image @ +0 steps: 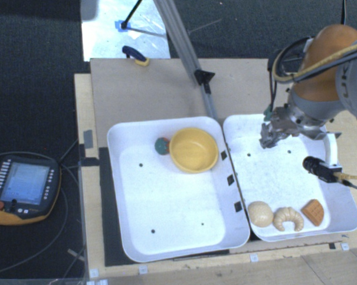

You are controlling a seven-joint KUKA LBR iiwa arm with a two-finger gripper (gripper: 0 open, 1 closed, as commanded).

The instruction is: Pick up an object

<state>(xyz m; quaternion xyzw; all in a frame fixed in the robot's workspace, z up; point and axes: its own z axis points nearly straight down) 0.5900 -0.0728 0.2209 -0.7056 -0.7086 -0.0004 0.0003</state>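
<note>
Hovering gripper (271,138) over right bin (286,169), nothing held

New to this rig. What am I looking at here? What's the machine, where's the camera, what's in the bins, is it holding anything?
One camera, fixed above the bench, looks down at a slant. The machine is a grey robot arm with an orange band, reaching in from the right. Its gripper hangs over the upper part of the right bin; nothing shows between the jaws.

The left bin holds a yellow bowl with a small teal ball touching its left side. Along the right bin's near edge lie a round bun, a croissant and an orange waffle-like piece. The handheld control pad sits on the floor at far left.
</note>
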